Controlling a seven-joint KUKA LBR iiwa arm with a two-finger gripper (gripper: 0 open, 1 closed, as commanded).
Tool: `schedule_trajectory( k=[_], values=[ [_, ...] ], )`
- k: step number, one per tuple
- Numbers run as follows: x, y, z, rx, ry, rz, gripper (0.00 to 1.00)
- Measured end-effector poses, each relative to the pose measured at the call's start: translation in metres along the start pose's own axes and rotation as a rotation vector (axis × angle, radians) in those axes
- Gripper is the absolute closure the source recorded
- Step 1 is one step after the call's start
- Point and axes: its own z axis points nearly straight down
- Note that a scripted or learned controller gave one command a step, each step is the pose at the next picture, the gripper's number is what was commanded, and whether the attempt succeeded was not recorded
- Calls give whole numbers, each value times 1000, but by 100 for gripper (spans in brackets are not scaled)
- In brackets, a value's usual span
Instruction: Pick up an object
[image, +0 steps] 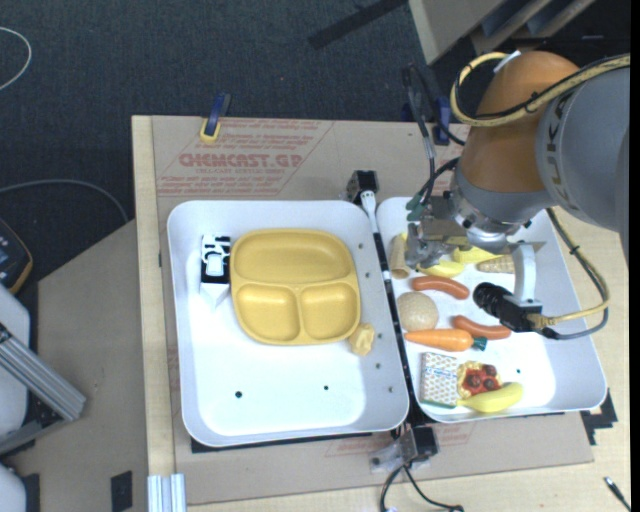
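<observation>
Your left bin (200, 380) holds a small black-and-white item (213, 262) against its left wall. Beside it sits a yellow compartment tray (295, 285), three sections, flat on the bin floor. A pale yellow lump (362, 341) lies touching the tray's lower right corner, near the divide between bins.

Your right bin (570, 380) carries the pickable items, crowded in its left half: a tan rounded piece (419, 311); a red-orange sausage (440, 287) above it; a carrot (439, 339) below it; a checked wafer (438, 378) near the front edge; a pizza slice (479, 379) just beside the wafer; a banana (495, 399) touching the slice's lower side; a second sausage (481, 327) right of the carrot; a corn piece (494, 264) toward the back.

The gripper (436, 247) hangs low over the bin's back left area, above the sausage and a yellow piece (442, 268). You cannot tell from this angle how its jaws stand, and nothing is visibly held.
</observation>
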Motion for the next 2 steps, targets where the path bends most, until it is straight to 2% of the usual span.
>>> schedule_trajectory(
  k=[1, 2],
  values=[
    [29, -5, -10, -2, -1, 3, 100],
    [23, -1, -22, -3, -2, 5, 100]
  ],
)
